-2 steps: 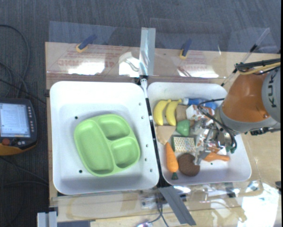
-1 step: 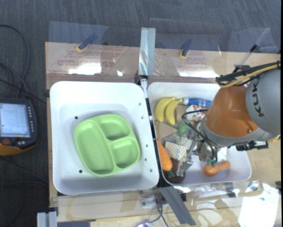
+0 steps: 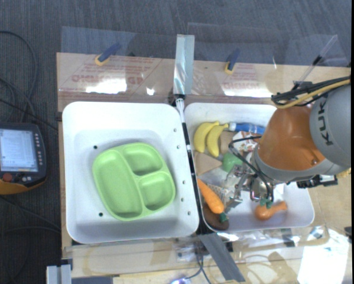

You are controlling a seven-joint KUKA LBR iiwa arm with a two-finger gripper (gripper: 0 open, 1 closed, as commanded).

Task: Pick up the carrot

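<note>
Progress: the carrot (image 3: 211, 197) lies in the right bin (image 3: 304, 216), down at its lower-left corner, so by my read the pick is not yet made.
Gripper: the gripper (image 3: 246, 189) hangs low in the right bin, just right of the carrot, amid clutter; whether it is spread or closed I cannot tell, and nothing shows gripped in it.
What's left: as I judge it, line up on the carrot, close on it, lift it clear.
Carrot: smooth orange taper, toy-like plastic sheen, lying on a slant with its dark end toward the bin's front wall.
Neighbours: two bananas (image 3: 207, 138), glossy yellow curves, up at the back; a second orange piece (image 3: 266, 209) with a stem sits at the lower right, a likely decoy.
Left bin: the left bin (image 3: 76, 218) carries a green divided plate (image 3: 133, 180), matte plastic, three rounded compartments.
Bins: shallow, white, hard-walled, rounded corners, side by side.
Arm: orange band (image 3: 289, 141) bulks over the right bin, grey shell above.
</note>
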